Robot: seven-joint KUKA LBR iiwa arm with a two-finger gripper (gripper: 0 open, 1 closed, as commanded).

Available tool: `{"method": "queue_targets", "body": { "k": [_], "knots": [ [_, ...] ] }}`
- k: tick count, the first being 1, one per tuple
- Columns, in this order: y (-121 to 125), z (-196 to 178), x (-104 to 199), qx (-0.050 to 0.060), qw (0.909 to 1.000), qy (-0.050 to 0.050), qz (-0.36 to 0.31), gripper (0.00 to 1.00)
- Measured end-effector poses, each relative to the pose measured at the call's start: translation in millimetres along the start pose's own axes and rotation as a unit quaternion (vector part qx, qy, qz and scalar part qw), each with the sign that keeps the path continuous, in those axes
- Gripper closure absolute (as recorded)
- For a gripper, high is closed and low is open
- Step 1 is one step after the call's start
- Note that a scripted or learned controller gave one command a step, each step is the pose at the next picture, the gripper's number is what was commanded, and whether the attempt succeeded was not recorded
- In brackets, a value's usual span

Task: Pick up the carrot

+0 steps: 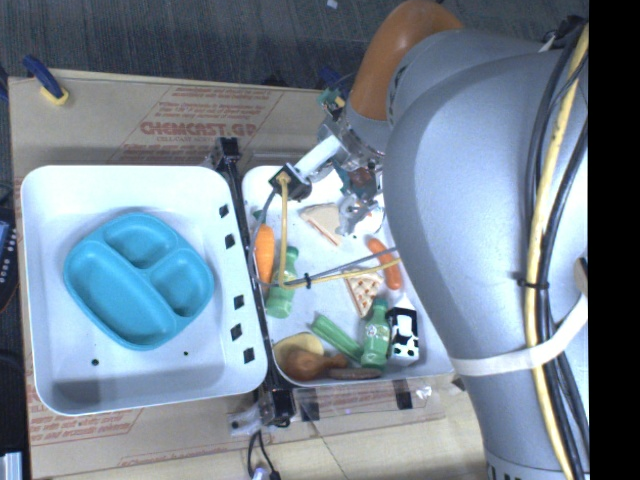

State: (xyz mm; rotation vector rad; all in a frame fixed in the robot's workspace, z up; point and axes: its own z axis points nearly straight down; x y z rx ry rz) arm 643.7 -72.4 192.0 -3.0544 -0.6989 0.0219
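Look to the right bin point(258, 183) first: your carrot point(264, 254) lies along its left wall, hard against the divider between the two bins, its length running roughly top to bottom of the view, with a green bottle-shaped toy point(282, 286) touching its lower end. The gripper point(352, 211) hangs farther right and a little higher in the same bin, under the orange band of the arm point(480, 218), just above a pale sandwich-shaped wedge point(322, 222); you cannot tell whether the claw is released or clenched, because the wrist hardware and glare hide it, and nothing can be seen between them. So the carrot sits to the left of the claw and slightly below it, apart from it, with bare white floor and a thin yellow rod point(283, 230) between the two. A second orange piece point(386, 262) lies just below and right of the claw, at the edge of the arm's bulk, much nearer to it than the carrot by the divider. Lower in the bin you have a waffle-patterned slice point(363, 292), a green stalk point(335, 334), a green can point(376, 336), a black-and-white cow-patterned block point(403, 336) and a brown and yellow cluster point(312, 359) at the near wall. The left bin point(40, 298) holds a blue divided plate point(138, 280), well apart from all of this.
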Motion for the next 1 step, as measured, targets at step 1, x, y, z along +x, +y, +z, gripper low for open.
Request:
{"method": "queue_targets", "body": {
  "k": [1],
  "knots": [
    [13.0, -7.7, -4.4, -0.005, 0.9931, 0.003, 0.117, 0.00]
  ]
}}
